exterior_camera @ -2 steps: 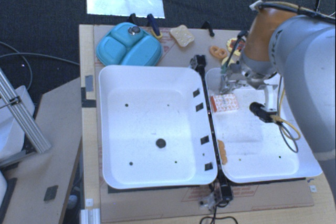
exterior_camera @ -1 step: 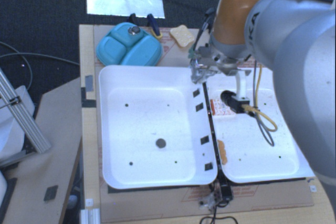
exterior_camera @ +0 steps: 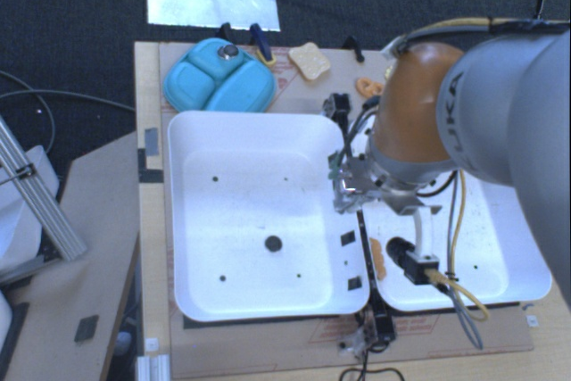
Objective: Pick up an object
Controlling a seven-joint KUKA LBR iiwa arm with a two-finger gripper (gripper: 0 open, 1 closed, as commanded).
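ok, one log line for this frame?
arm: above right bin, near divider | grasp: cannot tell | right bin: orange piece | left bin: small dark disc | held: nothing seen

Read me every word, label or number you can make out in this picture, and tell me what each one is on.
"KUKA": dark letters running sideways on the grey arm, only partly legible.
Reddish print on the cardboard sheet: too blurred to read.
No other text can be read.
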